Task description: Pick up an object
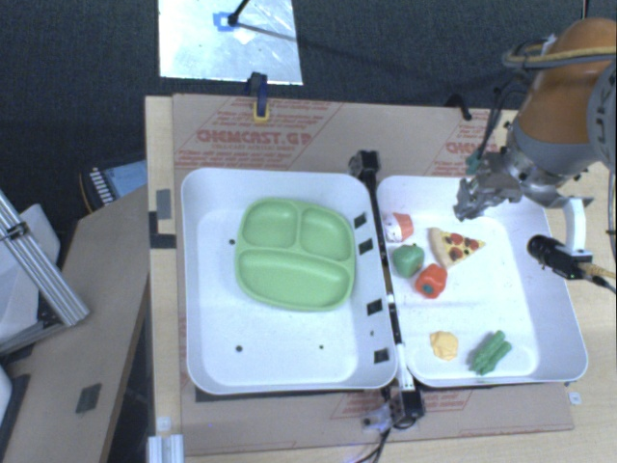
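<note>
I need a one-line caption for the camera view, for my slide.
The pincer hovers above the right bin near a pizza slice; a green divided plate lies in the left bin.

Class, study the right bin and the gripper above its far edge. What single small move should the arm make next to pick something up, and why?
Probably lower the gripper slightly toward the near side, onto the pizza slice. The slice lies nearest it in the right bin and apart from the other toys, and the gripper holds nothing visible yet.
</note>
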Robot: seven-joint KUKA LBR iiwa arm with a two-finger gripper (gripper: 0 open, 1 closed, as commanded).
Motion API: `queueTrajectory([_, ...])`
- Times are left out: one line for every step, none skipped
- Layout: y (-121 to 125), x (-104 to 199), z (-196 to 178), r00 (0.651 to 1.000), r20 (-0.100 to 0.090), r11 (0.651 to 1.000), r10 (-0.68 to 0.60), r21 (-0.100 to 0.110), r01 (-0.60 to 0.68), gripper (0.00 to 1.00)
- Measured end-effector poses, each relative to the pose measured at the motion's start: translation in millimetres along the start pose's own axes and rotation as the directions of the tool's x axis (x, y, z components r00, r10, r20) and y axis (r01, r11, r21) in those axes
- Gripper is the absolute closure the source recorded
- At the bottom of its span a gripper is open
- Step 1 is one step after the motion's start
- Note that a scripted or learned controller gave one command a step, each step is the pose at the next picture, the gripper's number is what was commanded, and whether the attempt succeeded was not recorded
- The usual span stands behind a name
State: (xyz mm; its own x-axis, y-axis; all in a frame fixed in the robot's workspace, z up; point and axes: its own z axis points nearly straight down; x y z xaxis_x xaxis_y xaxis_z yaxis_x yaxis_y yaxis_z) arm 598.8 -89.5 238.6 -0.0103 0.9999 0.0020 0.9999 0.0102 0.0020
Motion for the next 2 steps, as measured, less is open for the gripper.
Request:
queueTrajectory([8.3, 59.7, 10.7, 1.0, 0.0, 1.0, 0.0, 0.0, 0.0, 1.0])
queueTrajectory([19.8, 110.2, 0.9, 1.0, 0.0, 1.0, 0.0, -0.002, 0.0, 1.0])
